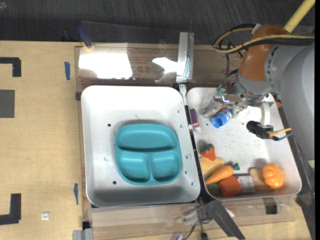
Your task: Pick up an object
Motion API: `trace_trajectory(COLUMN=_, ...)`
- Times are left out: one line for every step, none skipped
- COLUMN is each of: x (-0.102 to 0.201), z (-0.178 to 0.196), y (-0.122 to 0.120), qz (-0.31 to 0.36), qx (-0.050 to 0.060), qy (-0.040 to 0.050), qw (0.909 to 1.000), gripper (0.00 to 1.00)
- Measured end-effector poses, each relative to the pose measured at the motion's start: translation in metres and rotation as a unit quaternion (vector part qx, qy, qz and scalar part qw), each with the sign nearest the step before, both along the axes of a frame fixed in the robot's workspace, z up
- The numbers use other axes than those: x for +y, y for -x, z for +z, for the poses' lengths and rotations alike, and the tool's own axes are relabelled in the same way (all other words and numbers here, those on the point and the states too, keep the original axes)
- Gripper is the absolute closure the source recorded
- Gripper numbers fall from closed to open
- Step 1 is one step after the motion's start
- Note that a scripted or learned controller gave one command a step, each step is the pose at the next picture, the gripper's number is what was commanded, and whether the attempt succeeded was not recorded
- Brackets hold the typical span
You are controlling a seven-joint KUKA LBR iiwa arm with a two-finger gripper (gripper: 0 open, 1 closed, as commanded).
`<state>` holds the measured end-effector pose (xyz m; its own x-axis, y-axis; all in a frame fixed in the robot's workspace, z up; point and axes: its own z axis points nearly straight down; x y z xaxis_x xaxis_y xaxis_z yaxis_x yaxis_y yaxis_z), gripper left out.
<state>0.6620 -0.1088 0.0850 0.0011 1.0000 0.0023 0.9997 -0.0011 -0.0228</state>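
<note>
My gripper (224, 104) hangs over the back left part of the right bin (292, 156), under the grey wrist with its orange band. A small blue bottle-like thing (220, 119) lies tilted just below the gripper's metal tip, touching it or very close. I cannot see whether the blue thing sits between the fingers. Along the bin's front lie a carrot-like toy (208, 152), a yellow piece (220, 173), a red block (230, 186), a grey can (246, 184) and an orange pumpkin (273, 176).
A purple marker (193, 118) lies against the right bin's left wall. The left bin (95, 109) holds a teal compartment tray (148, 152). A clear panel (130, 64) and metal bracket (185, 56) stand behind the bins.
</note>
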Motion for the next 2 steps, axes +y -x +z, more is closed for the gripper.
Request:
trace_trajectory(x=-0.002, z=0.009, y=0.001, qz=0.0, qx=0.002, qy=0.0019, qw=1.0, gripper=1.0)
trace_trajectory(x=0.035, z=0.105, y=-0.007, qz=-0.013, qx=-0.017, qy=0.0015, qw=0.9998, gripper=1.0)
